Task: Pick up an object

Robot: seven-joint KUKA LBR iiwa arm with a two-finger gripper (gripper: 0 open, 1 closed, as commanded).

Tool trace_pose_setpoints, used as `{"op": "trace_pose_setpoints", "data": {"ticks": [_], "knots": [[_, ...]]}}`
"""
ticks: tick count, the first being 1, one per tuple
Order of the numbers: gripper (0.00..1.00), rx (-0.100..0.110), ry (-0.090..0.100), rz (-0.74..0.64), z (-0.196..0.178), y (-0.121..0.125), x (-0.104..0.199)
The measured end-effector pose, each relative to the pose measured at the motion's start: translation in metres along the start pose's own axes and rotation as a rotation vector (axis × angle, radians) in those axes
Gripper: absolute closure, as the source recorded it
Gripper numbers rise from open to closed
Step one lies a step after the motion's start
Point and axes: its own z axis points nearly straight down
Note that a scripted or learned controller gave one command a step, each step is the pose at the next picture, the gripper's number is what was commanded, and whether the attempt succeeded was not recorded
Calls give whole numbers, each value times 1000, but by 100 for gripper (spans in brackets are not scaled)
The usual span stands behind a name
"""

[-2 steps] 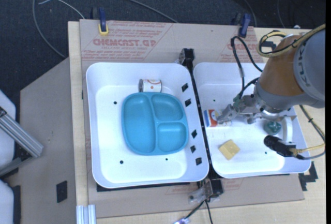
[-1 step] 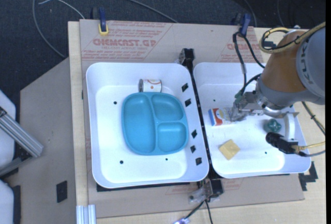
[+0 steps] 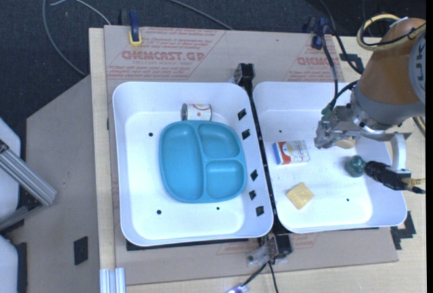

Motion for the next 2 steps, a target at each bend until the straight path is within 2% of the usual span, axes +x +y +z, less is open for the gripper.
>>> {"op": "trace_pose_setpoints", "data": {"ticks": [2], "knots": [[100, -2, 0, -1, -118, 0, 17]]}}
